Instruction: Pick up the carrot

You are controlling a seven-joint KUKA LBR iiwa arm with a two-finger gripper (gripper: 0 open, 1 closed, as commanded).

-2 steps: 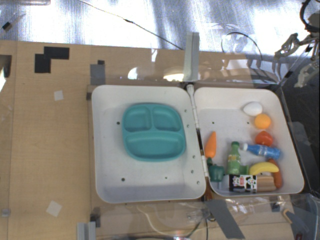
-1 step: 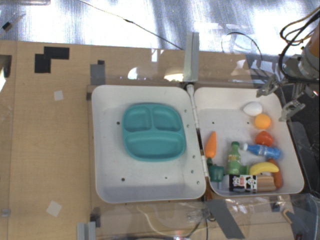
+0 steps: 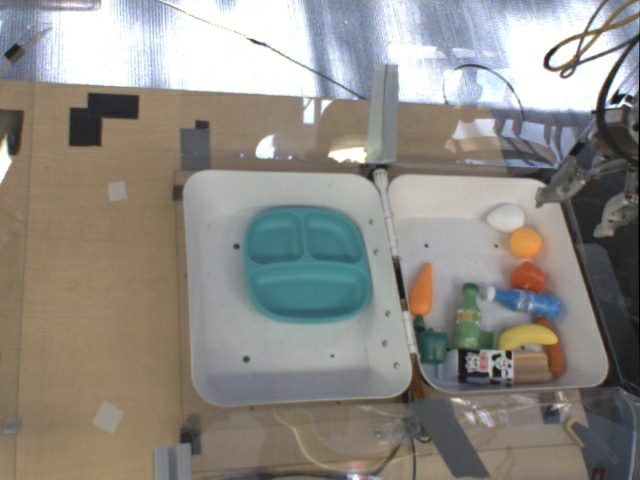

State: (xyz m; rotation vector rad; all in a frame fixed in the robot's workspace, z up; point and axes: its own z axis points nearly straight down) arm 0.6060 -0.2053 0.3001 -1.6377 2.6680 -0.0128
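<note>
The orange carrot lies against the left wall of the right bin, its tip pointing toward the bin's far side. My gripper hangs at the far right corner of that bin, above the rim and well away from the carrot. Nothing can be seen held in it.
The right bin also holds a white egg, an orange ball, a red tomato, a blue bottle, a green bottle, a banana and a dark carton. A teal divided plate sits in the left bin.
</note>
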